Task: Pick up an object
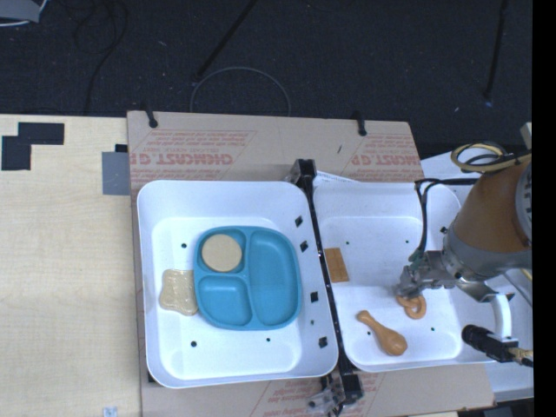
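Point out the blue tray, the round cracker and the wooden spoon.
Blue tray [269, 276]: camera view, floor of its large right compartment.
Round cracker [221, 252]: camera view, centre of its top face.
Wooden spoon [383, 333]: camera view, middle of the spoon.

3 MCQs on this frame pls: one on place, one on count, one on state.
1. Where is the blue tray?
A. left bin
B. right bin
C. on the cardboard

2. How many compartments does the tray have?
A. two
B. three
C. five

3. Where is the end effector?
A. over the left bin
B. low in the right bin by the pretzel-shaped piece
C. raised clear outside both bins

Answers:
1. A, it sits inside the left bin.
2. B, one long and two small, one of them holding a round tan disc.
3. B, it is right at the pretzel-shaped piece in the right bin.
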Controlling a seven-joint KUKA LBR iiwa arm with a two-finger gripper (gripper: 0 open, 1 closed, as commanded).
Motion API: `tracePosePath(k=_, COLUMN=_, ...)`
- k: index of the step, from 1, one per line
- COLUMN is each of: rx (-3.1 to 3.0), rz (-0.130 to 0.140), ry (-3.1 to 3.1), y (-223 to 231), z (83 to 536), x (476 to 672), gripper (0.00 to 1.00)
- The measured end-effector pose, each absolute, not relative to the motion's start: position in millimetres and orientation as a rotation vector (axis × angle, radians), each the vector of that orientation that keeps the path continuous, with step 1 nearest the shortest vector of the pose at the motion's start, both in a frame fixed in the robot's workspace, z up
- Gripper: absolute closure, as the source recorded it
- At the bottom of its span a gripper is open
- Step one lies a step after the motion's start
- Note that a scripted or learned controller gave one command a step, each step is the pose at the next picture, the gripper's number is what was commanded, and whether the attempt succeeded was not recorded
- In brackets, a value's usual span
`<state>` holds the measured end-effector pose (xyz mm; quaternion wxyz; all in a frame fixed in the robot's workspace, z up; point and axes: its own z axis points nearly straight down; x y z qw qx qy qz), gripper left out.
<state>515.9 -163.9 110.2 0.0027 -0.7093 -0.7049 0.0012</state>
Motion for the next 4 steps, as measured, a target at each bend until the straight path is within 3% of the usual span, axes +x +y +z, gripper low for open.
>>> tracePosePath(k=3, rx=-2.221, rz=-0.002, ry=-2.225, y=-151.5, z=254.0, x=537.2, gripper=1.00)
tracePosePath(k=4, rx=-2.214, rz=0.002, ry=-2.223, y=-90.5, z=244.7, x=535.5, gripper=1.00)
